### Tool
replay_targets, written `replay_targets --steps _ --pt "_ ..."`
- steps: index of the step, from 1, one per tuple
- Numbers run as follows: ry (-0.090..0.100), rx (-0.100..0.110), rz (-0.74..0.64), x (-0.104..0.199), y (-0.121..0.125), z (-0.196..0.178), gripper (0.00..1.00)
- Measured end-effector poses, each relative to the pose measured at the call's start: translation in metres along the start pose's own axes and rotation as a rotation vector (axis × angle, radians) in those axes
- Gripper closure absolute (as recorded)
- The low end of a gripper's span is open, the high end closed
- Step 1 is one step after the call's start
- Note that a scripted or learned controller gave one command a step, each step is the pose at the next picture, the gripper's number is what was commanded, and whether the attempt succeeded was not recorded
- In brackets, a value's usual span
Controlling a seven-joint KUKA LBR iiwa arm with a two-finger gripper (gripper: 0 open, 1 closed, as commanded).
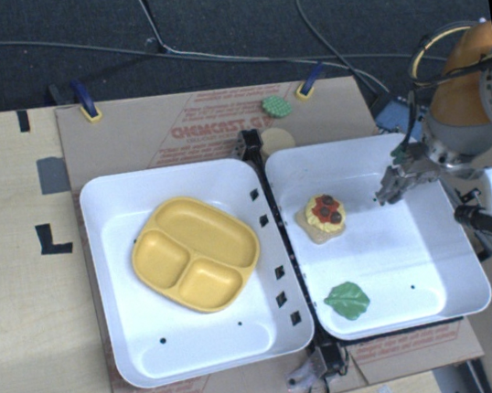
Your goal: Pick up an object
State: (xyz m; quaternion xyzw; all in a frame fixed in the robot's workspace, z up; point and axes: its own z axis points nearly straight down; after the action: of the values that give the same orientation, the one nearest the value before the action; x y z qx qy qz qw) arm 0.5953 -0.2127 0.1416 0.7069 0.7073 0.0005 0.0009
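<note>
The gripper [391,188] hangs over the right bin [447,293], at its right side, holding nothing; whether its claw is wide or narrow cannot be told. The tart [324,216] lies just to its left, the leaf [347,300] near the front wall. Descending where it hangs would likely miss the tart, closing on bare floor

At the right of the frame the pincer [391,190] hangs over the upper right part of the right bin [428,296]. Left of it, near that bin's left wall, lies a small pastry topped with red [324,216]; a green leaf-shaped piece [347,300] sits lower down. The left bin [131,348] holds a yellow divided tray [195,253]. A small green item [276,105] lies on the counter [22,300] above the bins
</note>
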Motion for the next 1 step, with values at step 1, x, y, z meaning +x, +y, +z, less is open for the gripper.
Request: replay_targets --steps 1 --pt "-0.001 -0.002 -0.001 -0.0077 0.0042 -0.047 1.0"
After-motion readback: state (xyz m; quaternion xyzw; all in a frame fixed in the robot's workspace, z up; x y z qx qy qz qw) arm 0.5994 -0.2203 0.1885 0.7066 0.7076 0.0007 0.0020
